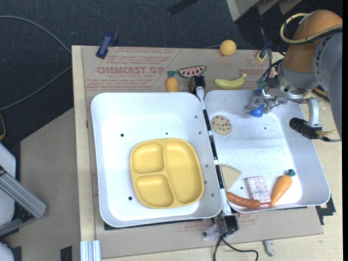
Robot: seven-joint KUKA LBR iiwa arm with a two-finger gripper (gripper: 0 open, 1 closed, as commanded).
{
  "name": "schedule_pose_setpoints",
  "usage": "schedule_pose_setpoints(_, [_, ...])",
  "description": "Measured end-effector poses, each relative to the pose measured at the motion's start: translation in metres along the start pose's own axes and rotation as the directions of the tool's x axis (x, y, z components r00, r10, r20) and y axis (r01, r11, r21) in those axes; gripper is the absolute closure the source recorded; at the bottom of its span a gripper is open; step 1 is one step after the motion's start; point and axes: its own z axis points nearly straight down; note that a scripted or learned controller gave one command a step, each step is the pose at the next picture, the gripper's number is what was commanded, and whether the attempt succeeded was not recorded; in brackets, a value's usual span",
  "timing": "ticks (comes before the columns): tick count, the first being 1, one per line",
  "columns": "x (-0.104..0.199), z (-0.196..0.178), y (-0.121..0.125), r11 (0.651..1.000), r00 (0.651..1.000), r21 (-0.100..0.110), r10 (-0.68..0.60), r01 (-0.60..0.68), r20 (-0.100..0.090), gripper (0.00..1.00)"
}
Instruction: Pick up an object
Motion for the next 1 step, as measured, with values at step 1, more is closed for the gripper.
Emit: schedule_pose_setpoints(1, [0.0773, -0.0712, -0.0199, 1.0, 1.0, -0.004, -0.001, 0.001, -0.001, 1.0])
